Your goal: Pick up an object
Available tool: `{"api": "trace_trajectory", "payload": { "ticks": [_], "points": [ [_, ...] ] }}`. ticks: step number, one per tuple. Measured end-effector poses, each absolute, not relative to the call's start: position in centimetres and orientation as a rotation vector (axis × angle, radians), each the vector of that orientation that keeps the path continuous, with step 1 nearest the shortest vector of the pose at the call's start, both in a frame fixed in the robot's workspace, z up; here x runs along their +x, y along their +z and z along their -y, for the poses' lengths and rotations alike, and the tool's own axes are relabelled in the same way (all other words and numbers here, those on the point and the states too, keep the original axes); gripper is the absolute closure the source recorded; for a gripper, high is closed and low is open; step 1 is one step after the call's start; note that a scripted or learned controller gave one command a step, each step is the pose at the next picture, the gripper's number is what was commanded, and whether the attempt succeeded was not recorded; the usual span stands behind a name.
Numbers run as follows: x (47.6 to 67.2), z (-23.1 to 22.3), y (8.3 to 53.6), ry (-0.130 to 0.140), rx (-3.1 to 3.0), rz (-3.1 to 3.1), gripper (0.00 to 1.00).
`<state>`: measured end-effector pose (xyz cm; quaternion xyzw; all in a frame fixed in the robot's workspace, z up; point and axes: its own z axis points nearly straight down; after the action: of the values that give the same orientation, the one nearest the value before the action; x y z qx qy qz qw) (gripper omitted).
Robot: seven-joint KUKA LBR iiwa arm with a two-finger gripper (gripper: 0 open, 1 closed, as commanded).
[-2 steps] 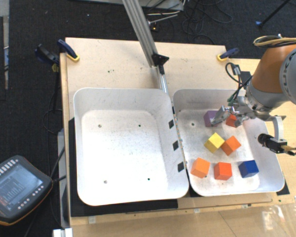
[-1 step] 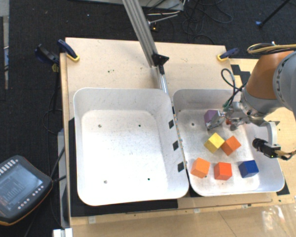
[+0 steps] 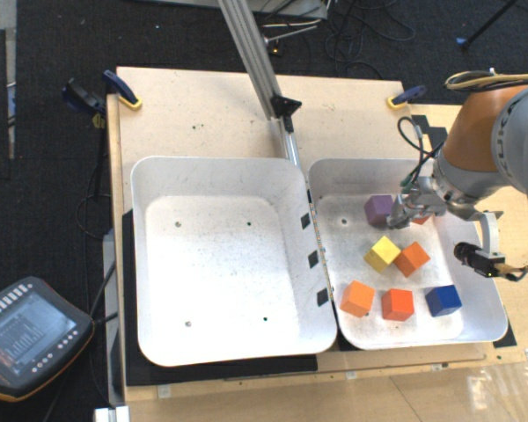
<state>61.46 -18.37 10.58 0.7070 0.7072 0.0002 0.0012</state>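
The right bin [image 3: 475, 328] holds several blocks: a purple cube [image 3: 378, 208], a yellow cube [image 3: 383, 253], an orange cube [image 3: 413, 258], another orange cube [image 3: 358, 298], a red-orange cube [image 3: 398, 304] and a blue cube [image 3: 443, 300]. My gripper [image 3: 408, 212] is low in the bin's far part, just right of the purple cube. A small red piece [image 3: 420, 220] peeks out beside it. The arm's grey body and orange band [image 3: 475, 139] cover the area behind.
The left bin [image 3: 158, 262] lies beside it, across a shared rim [image 3: 310, 236]. A metal pole [image 3: 251, 47] slants down to the bins' far junction. A teach pendant [image 3: 26, 332] lies at the lower left, off the bench.
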Motion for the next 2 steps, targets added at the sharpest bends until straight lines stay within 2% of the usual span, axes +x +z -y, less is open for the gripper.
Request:
{"api": "trace_trajectory", "payload": {
  "ticks": [2],
  "points": [
    [62.4, 17.4, 21.3, 0.006, 2.212, -2.221, 1.0]
  ]
}}
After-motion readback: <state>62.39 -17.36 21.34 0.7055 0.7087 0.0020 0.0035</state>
